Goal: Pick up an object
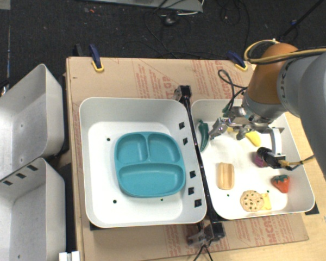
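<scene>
Hovering over the glossy right bin [301, 200], the metal end effector [240, 125] has unreadable finger spacing

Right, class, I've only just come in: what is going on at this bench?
A grey robot arm reaches in over the right bin, its gripper low near the bin's far left corner. Nothing shows between its fingers. In that bin lie a cookie, a tan block, a strawberry and a yellow piece. The left bin holds a teal divided plate.

Bright even overhead light, soft shadows, sharp focus, dark surroundings.
</scene>
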Motion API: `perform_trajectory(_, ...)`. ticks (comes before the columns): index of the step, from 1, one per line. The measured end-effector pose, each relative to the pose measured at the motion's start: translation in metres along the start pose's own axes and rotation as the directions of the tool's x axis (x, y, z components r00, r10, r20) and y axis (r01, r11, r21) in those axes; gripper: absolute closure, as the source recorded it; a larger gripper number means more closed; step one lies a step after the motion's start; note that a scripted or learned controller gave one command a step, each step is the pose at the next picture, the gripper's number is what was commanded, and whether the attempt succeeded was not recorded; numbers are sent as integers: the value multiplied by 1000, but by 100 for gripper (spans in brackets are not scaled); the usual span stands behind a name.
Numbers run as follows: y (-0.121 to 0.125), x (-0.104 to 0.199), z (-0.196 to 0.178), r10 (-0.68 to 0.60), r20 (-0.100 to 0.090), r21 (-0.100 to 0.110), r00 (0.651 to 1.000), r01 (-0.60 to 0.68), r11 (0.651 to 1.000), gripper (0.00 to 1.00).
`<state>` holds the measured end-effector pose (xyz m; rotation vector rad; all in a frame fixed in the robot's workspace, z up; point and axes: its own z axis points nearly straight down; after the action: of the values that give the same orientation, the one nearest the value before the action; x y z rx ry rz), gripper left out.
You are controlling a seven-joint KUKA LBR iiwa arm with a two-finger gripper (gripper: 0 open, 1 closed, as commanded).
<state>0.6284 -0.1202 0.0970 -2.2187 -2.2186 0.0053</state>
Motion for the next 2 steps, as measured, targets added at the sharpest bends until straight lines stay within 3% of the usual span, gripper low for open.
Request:
perform_trajectory(1,2,0,-14,0,1,-7,1000,0,1000,100)
perform_trajectory(2,12,-1,-74,-3,2,-13,1000,3,1000,100)
